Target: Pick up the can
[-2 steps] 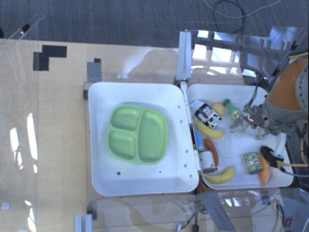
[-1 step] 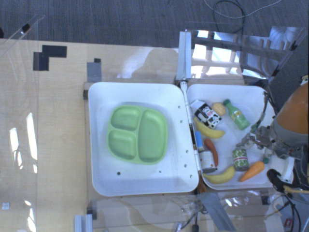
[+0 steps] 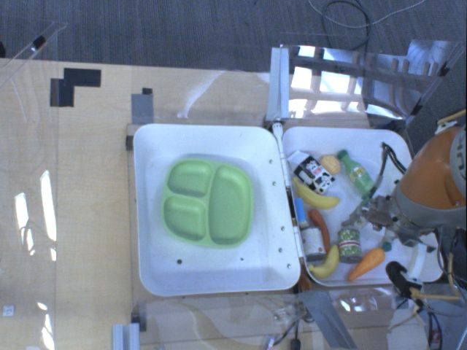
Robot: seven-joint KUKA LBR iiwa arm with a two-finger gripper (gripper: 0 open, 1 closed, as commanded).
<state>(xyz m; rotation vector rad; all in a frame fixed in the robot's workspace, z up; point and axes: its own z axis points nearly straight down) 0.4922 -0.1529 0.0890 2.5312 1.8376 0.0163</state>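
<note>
Gripper (image 3: 367,217) hangs low inside the right bin (image 3: 365,133), just beside the can (image 3: 350,243), at the end of the grey arm (image 3: 438,181) that reaches in from the bin's right edge. Whether it is spread or pressed together cannot be told from this slanted overhead view; nothing can be seen pinched in it. The can, green-labelled and upright, stands near the bin's front edge, roughly midway along it. By judgement, the step in hand is the approach: the can is not yet lifted, and the next move calls for centring over the can's top and descending astride it before closing. Obstacles crowd the target. A carrot (image 3: 367,263) lies touching or nearly touching the can on its right, a banana (image 3: 325,262) curves just to its left along the front edge, and a small dark jar (image 3: 314,240) stands beyond that. Farther back lie a green bottle (image 3: 356,172), a second banana (image 3: 316,193) and a black-and-white carton (image 3: 312,170). The left bin (image 3: 146,210) bears a green divided plate (image 3: 209,203), well apart from the work.
</note>
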